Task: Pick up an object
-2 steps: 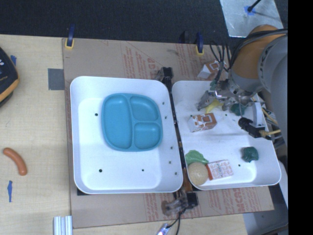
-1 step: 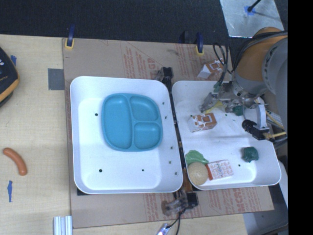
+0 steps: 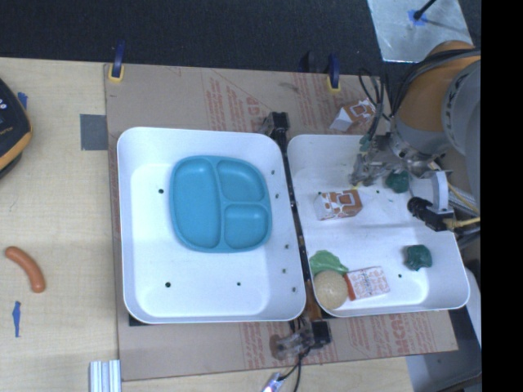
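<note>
My gripper point(image 3: 369, 170) hangs over the back part of the right bin point(image 3: 441, 296), under the grey and orange arm point(image 3: 433, 96). A small dark teal object point(image 3: 398, 181) lies just to its right, and a brown and white packet point(image 3: 339, 204) sits a little to its front left. Near the bin's front lie a green leafy piece point(image 3: 327, 261), a beige round object point(image 3: 329, 290) and a red and white packet point(image 3: 368, 282). A dark green lump point(image 3: 418, 256) rests at the right side. I see nothing held in the gripper.
The left bin point(image 3: 139, 219) holds a blue divided plate point(image 3: 221, 202). Another brown packet point(image 3: 353, 117) lies outside the bins, behind the right one. A toy sausage point(image 3: 26, 268) and a black and yellow device point(image 3: 10, 129) sit on the bench at far left.
</note>
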Controlling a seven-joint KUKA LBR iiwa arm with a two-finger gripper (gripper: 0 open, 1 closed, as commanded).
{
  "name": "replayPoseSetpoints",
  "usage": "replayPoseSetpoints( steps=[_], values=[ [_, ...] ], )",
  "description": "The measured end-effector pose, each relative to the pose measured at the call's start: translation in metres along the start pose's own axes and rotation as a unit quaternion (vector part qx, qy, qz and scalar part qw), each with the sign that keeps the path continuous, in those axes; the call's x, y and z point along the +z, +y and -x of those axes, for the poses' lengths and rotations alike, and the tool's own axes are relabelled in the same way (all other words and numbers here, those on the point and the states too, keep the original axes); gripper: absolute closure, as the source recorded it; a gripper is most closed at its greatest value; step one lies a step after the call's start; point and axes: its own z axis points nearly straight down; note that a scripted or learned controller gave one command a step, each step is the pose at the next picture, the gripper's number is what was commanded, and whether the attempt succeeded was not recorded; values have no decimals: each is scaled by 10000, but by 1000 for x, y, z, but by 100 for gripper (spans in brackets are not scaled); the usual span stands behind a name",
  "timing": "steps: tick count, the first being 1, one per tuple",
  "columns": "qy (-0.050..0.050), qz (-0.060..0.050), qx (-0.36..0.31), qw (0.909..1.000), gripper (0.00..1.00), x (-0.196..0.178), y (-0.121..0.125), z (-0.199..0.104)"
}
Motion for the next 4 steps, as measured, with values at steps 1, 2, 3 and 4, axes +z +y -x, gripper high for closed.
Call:
replayPoseSetpoints(
  steps=[1,2,3,4],
  values=[
    [0,-1,-3,10000,0,0,0,0],
    [-6,18,3,10000,0,11,-18,-18],
    [6,23,9,10000,0,10,9,14],
    [12,-40,4,10000,100,1,7,15]
  ],
)
